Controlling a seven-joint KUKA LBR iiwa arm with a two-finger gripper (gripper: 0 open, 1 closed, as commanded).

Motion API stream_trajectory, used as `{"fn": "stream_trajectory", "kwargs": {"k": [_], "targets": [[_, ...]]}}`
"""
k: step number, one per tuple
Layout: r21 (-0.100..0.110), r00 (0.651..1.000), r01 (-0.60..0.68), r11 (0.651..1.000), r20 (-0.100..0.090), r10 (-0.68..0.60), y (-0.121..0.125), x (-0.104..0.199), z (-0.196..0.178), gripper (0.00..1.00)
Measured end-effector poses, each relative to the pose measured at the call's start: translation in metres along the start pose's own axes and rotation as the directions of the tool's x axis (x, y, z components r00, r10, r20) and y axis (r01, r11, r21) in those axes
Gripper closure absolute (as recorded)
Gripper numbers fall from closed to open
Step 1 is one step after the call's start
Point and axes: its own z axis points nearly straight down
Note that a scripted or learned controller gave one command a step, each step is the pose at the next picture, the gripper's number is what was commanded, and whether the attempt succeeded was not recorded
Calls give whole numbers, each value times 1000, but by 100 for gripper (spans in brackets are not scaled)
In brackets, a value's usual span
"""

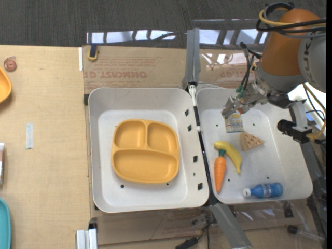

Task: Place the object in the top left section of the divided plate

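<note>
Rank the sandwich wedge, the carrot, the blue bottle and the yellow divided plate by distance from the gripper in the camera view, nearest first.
1. Sandwich wedge, just below the gripper, right bin.
2. Carrot, lower in the right bin, beside the banana.
3. Blue bottle, right bin's lower edge.
4. Yellow divided plate, in the left bin.

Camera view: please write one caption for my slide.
Hand over right bin above small carton; yellow divided plate in left bin.

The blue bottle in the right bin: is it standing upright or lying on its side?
Lying on its side. The blue bottle rests lengthwise on the floor of the right bin, white cap end pointing toward the carrot.
</note>
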Motion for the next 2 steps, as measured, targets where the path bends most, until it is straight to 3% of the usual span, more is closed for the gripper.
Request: {"fn": "stream_trajectory", "kwargs": {"k": [1,2], "targets": [[1,999,37,999,1,-37,24,55,-58,100],[3,999,50,999,1,-50,26,161,-74,100]]}}
